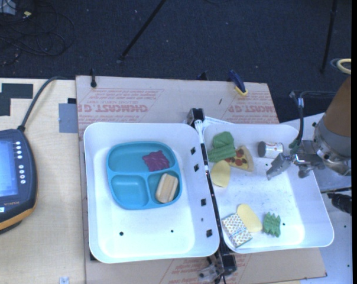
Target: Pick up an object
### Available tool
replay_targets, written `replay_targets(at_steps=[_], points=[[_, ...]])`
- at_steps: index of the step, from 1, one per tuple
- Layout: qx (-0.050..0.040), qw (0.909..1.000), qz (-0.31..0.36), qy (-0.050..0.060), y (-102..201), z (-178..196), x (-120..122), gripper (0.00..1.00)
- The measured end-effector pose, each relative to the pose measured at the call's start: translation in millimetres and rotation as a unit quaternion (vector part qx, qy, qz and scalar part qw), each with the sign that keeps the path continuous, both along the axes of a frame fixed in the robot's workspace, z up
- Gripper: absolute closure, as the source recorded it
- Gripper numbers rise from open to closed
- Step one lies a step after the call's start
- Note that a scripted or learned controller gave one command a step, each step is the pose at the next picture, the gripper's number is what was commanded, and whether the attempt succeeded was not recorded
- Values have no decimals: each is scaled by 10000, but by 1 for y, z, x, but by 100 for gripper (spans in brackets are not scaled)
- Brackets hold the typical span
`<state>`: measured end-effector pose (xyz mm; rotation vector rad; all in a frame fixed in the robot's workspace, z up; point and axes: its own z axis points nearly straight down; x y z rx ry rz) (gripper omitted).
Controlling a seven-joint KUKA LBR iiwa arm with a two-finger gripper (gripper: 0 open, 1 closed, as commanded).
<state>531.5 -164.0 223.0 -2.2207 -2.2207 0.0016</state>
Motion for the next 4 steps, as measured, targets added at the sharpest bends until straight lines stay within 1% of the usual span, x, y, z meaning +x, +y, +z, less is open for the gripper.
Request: replay_targets(at_steps=[1, 2, 3, 4], points=[[-3, 10000, 10, -12, -20, -68, 41, 0], [-1, 10000, 2, -17, -20, -117, 84, 0], [0, 10000, 3, -7, -3, -95, 113, 0], [3, 10000, 3, 11, 33, -95, 112, 0]])
